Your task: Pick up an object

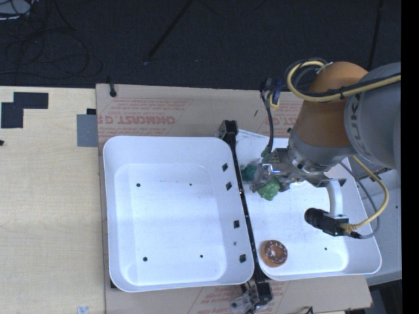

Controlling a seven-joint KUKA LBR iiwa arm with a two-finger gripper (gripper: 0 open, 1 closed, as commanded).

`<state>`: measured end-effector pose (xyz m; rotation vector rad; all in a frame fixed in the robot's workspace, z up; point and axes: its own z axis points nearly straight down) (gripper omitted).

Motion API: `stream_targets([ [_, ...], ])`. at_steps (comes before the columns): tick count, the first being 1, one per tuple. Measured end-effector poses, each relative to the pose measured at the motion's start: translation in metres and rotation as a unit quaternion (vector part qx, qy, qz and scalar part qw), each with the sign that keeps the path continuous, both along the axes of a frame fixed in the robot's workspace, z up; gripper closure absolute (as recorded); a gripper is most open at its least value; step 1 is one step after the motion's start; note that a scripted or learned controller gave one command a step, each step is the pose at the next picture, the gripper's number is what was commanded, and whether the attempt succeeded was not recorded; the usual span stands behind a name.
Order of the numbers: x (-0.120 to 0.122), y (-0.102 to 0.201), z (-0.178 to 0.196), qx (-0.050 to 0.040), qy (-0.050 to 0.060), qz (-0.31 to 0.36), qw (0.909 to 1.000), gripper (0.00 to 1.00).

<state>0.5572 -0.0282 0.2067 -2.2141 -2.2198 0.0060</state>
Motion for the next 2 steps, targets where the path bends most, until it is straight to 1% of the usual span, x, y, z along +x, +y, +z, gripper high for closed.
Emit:
stream_targets([
  [1,-0.053,0.053,0.038,0.0003,-0.001,0.0,1.0,1.0],
  [2,-0.078,0.124,0.056,0.0,-0.002,0.002,1.0,1.0],
])
